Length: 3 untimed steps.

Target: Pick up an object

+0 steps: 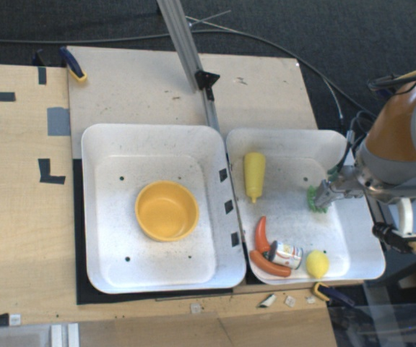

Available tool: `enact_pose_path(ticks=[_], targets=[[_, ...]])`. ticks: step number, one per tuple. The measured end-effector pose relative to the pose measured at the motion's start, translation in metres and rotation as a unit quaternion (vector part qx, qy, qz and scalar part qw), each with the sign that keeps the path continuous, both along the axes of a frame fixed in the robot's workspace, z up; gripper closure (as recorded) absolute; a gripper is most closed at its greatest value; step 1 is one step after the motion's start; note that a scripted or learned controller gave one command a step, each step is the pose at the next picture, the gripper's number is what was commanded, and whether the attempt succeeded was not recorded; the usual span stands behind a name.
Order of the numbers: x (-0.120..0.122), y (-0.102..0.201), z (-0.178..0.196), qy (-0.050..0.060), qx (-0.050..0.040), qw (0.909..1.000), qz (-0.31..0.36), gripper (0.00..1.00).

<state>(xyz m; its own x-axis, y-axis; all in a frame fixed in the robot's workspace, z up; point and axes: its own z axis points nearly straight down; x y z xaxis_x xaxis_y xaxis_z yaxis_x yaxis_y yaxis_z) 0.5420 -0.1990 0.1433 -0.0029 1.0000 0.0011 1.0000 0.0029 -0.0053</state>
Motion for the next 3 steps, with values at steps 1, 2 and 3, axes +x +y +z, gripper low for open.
enact_pose_path(ticks=[1,2,3], targets=[[-0.002,0.005,0.040,0.000,0.0000,1.0000,0.000,1.00],[0.008,0.011,0.087,-0.001,-0.0003,1.0000,0.000,1.00],[0.009,0.012,0.125,-0.001,-0.0005,1.0000,0.000,1.00]])
